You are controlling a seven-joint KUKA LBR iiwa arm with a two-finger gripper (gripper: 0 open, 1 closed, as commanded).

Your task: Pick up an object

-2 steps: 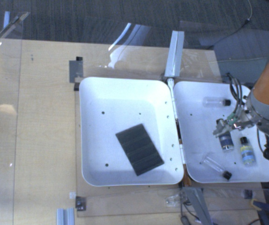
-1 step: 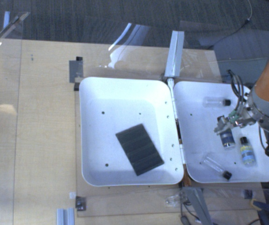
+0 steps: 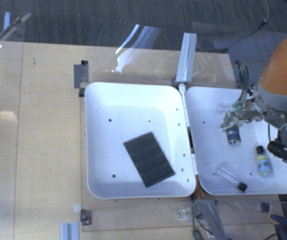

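**Figure: Claw poised over a small blue-based bottle in the right bin**

The gripper (image 3: 232, 125) hung in the upper middle of the right bin (image 3: 203, 104), its arm (image 3: 283, 74) entering from 3 o'clock. Directly beneath its tips, toward 6 o'clock and just touching or nearly so, stood a small bottle with a blue base (image 3: 234, 137); its long axis ran roughly 12-to-6. Whether the claw was wide, narrow or already closed on that bottle could not be told, since the tips were small and cluttered with fittings.

Two other candidates lay farther off. A yellow-capped vial (image 3: 263, 162) sat toward 4 o'clock from the claw, near the bin's right wall, long axis also about 12-to-6. A clear tube with a black cap (image 3: 230, 177) lay toward 6 o'clock, near the front rim, its axis running from 10 to 4. The blue-based bottle was judged the nearest target by a clear margin.

In the left bin (image 3: 98, 134) a dark ribbed rectangular pad (image 3: 148, 159) lay well apart, toward 8 o'clock, long axis 11-to-5.

No brand, label text or other writing was legible on any object.
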